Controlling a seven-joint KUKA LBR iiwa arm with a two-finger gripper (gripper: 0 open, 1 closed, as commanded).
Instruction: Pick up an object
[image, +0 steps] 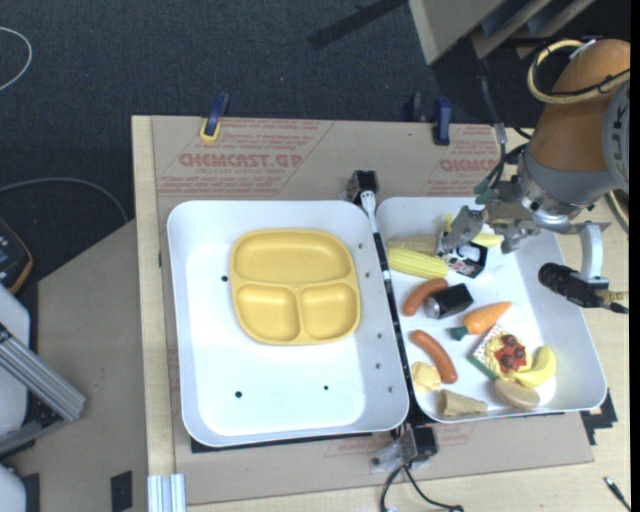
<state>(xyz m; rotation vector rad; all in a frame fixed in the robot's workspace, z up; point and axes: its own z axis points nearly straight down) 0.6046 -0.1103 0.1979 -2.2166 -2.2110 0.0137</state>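
Several toy foods crowd the right bin (585, 345), gripper (462, 243) low over its back corner.
From the fixed camera: whether its grip is released or clenched, I cannot tell. Just beside it lies the corn cob (417, 263), likely light, stiff plastic, a bit slippery; pinching across its middle looks safest.

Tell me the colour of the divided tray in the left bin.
Pale yellow; the divided tray shows plainly in the camera view.
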